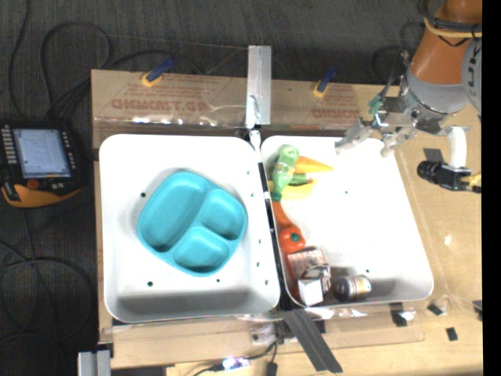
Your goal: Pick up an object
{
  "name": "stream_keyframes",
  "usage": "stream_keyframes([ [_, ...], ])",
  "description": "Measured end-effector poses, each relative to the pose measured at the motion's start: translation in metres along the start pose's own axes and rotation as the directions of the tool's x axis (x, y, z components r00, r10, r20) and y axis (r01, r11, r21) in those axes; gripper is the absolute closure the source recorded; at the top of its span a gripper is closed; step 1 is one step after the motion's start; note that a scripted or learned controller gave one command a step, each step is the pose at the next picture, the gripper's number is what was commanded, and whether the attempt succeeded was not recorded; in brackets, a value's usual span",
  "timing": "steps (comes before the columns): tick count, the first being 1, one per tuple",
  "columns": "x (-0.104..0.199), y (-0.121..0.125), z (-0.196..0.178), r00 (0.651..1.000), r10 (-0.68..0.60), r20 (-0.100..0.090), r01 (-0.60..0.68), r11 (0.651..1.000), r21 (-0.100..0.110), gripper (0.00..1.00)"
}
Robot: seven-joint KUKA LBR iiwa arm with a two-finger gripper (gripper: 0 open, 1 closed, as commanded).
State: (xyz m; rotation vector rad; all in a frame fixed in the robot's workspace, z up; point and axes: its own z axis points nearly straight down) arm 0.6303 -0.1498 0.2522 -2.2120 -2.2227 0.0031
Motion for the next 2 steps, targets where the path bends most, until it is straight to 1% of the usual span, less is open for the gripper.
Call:
stream_keyframes([
  [1, 0.039, 0.010, 0.120, 0.985, -0.171, 0.001, 0.171, 0.985, 0.001, 0.00],
  [2, 0.031, 0.039, 0.161, 0.999, -0.049, -0.008, 0.049, 0.999, 0.015, 0.00],
])
